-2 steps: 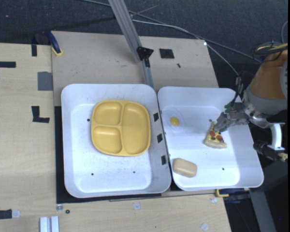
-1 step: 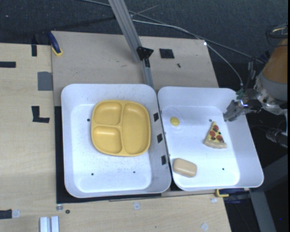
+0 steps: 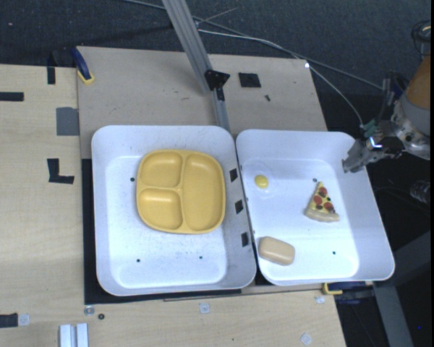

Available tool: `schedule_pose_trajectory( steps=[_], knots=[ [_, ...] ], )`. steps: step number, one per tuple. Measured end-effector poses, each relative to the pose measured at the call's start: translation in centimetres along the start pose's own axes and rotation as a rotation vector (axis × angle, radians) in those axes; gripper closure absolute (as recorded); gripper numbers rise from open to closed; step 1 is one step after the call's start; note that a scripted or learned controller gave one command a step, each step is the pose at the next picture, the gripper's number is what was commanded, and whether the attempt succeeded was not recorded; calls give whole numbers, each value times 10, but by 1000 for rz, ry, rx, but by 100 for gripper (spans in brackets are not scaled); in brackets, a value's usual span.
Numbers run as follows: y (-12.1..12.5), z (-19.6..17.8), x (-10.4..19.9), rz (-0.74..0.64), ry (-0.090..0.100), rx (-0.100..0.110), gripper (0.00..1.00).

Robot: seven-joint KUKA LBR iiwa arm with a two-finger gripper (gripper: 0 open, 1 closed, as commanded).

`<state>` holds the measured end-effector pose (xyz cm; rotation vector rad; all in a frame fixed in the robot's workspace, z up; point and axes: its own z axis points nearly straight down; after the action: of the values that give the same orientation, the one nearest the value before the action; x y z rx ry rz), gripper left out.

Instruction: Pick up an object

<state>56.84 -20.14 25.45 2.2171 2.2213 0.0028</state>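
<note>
Jaws (image 3: 356, 159), state unclear, hover at the right bin's upper-right rim; pizza slice (image 3: 322, 204) lies lower left.

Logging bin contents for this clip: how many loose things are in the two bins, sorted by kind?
Divided yellow plate, left bin: 1
Small yellow round piece, right bin: 1
Toy pizza slice, right bin: 1
Tan oblong block, right bin: 1
Total: 4
</note>
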Motion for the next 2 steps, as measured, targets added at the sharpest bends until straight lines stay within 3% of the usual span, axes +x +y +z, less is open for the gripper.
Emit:
schedule_pose_trajectory(
  steps=[2],
  knots=[
    [-5,-2,102,-3,1,5,100]
  ],
)
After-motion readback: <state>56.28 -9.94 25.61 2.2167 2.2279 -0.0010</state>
